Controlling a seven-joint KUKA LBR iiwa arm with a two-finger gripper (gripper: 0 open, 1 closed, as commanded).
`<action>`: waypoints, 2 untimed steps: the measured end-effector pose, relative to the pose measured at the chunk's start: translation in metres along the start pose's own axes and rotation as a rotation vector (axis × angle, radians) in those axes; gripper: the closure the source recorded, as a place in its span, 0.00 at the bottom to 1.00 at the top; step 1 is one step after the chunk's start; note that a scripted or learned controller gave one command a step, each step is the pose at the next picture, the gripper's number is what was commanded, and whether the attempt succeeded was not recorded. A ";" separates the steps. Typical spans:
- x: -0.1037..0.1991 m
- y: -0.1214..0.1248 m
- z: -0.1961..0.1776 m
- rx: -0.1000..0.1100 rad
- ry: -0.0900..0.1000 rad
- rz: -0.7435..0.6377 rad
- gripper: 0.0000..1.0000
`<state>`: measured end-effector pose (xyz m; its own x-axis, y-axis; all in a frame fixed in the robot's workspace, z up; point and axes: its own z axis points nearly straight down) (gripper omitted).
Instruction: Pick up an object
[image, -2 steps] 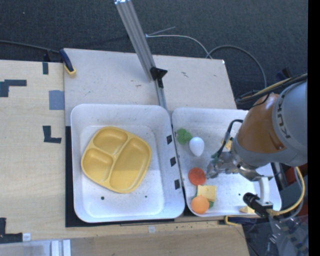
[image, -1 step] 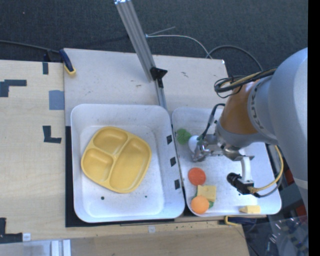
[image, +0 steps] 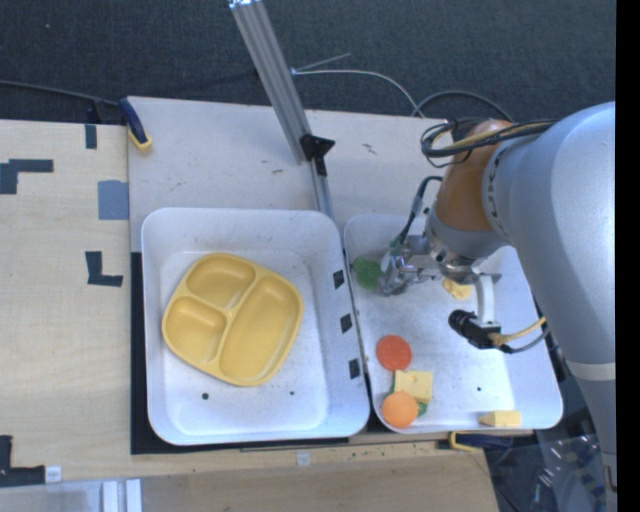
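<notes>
The grey arm (image: 570, 210) looms nearest; its claw (image: 392, 272) sits low in the right bin (image: 520, 400) beside a green object (image: 366, 271); whether the claw is open or holding anything, I cannot tell. Nothing looks lifted yet, so the pick-up seems still to be done.

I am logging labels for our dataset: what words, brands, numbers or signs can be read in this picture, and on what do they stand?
None can be read.
The yellow divided plastic plate is plain.
The small black marks on the wall between the two white bins are too small to read.

Single fixed camera high above the bench, looking down at a slant, left bin (image: 160, 300) at frame centre, right bin (image: 535, 390) lower right, arm (image: 560, 200) entering from right edge
</notes>
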<state>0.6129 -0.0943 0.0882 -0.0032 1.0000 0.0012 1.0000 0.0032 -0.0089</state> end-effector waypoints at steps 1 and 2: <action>0.000 0.000 -0.001 -0.008 -0.003 0.001 0.00; 0.009 0.028 -0.144 -0.017 -0.003 0.001 0.00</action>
<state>0.6423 -0.0851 0.2322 -0.0026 1.0000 -0.0014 1.0000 0.0026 0.0082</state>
